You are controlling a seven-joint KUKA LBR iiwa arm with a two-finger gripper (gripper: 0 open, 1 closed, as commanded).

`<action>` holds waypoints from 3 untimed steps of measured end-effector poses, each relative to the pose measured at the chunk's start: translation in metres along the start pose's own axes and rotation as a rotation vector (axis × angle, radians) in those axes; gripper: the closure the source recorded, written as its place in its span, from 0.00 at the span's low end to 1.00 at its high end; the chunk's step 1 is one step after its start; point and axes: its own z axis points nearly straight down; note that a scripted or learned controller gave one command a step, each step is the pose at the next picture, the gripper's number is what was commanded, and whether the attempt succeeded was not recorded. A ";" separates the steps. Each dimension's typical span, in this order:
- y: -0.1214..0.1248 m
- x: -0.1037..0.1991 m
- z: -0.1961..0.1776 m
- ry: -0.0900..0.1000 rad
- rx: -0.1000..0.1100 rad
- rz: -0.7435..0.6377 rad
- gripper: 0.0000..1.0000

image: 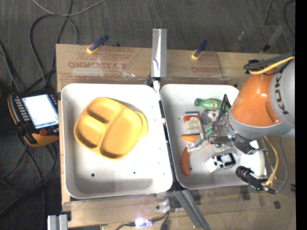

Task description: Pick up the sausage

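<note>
A dark grey carpeted floor (144, 8) fills the background, crossed by loose cables, and on it stands the bench (139, 63), topped with brown cardboard printed with red lettering along the upper middle of the frame. At the far left edge, level with the middle of the frame, a teach pendant (37, 113) with a lit screen rests beside the bench. Two blue clamps (97, 43) grip the cardboard's upper edge, one left of centre and one right of centre. The left bin (72, 176) takes up the centre left of the frame and holds a yellow divided tray (111, 127), which lies in the bin's upper half with its three compartments facing up. A narrow metal bar (159, 51) rises at the top centre, in line with the seam between the two bins. The right bin (175, 97) sits just beside the left one, at the centre right. Near its lower left corner lies the sausage (185, 163), a reddish-orange piece set roughly upright in the frame, close to the bin's left wall. Above it are an orange carrot-like piece (189, 138) and a small red and white carton (192, 123), and further up a green bottle (209, 102) lies on its side. The hand (200, 143) reaches down over the middle of this bin, to the upper right of the sausage and apart from it; whether it is apart or together I cannot tell. A black and white object (221, 162) sits lower right of it, and the arm's orange band (254, 104) fills the right edge.
</note>
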 end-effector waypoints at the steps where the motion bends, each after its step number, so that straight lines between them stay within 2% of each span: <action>1: 0.000 0.000 0.023 0.000 0.000 -0.237 0.00; 2: 0.003 -0.013 0.078 -0.002 -0.009 -0.394 0.00; 3: 0.005 -0.011 0.068 -0.002 -0.017 -0.395 1.00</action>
